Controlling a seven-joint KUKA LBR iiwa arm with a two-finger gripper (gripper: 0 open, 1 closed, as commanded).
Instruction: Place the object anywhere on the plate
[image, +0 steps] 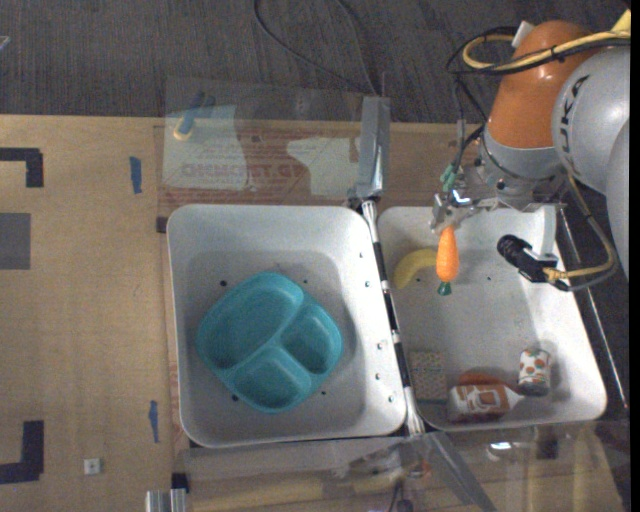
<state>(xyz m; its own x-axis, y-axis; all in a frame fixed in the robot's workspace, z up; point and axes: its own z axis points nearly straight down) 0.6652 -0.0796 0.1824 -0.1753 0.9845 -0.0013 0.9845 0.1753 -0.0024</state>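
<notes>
The carrot hung tip-down, clamped in the closed gripper, above the banana and right of the teal plate

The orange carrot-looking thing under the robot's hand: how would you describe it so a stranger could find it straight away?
Look at the right white bin, toward its far end, just below the gripper. There a small carrot hangs upright, orange with a green tip pointing down. The banana beside it is yellow and curved, and the bottle and small can lie at the bin's near end.
</notes>
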